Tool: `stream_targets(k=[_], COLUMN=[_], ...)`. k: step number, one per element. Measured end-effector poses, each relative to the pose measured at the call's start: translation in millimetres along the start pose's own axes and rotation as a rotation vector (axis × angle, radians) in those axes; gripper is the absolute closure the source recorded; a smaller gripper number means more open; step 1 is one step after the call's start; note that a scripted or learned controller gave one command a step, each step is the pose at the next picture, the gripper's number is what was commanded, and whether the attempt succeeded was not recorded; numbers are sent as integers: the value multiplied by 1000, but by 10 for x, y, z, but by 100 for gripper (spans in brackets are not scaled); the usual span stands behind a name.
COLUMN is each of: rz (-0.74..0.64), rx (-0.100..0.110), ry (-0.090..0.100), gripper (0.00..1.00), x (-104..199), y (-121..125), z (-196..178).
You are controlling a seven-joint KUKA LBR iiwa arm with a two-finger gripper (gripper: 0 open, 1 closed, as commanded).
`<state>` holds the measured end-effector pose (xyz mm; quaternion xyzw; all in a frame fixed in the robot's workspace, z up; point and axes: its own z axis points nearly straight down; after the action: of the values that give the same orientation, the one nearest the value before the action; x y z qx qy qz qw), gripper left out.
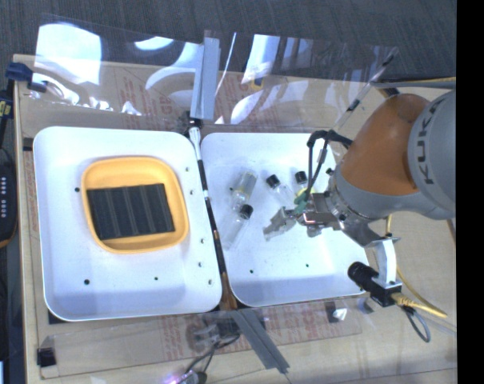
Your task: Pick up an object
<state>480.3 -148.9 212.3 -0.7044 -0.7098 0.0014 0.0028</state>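
My gripper [275,226] hangs low over the middle of the right bin [258,290], reaching in from the right and pointing down-left. Just left of it lies a small clear bottle with a black cap [243,210]. Further back lies a second clear bottle [243,185]. A small black block [271,181] and another dark piece [301,176] sit behind the gripper. A green and yellow item [304,199] shows right beside the wrist. Nothing is visibly held.
The left bin [58,278] holds a yellow tray with a black ridged insert [131,205]. The arm's orange band [382,154] and grey body cover the right bin's right side. A clear wall [226,62] stands behind both bins.
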Motion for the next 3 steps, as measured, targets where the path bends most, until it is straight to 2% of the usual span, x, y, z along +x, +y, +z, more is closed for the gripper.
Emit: stream_targets(k=[1, 2, 3], rz=[3, -23, -66], rx=[-30, -6, -5], ry=[-9, -1, 2], gripper=[0, 0, 0], x=[-141, 70, -508], y=[659, 1184, 1364], z=[986, 1145, 1186])
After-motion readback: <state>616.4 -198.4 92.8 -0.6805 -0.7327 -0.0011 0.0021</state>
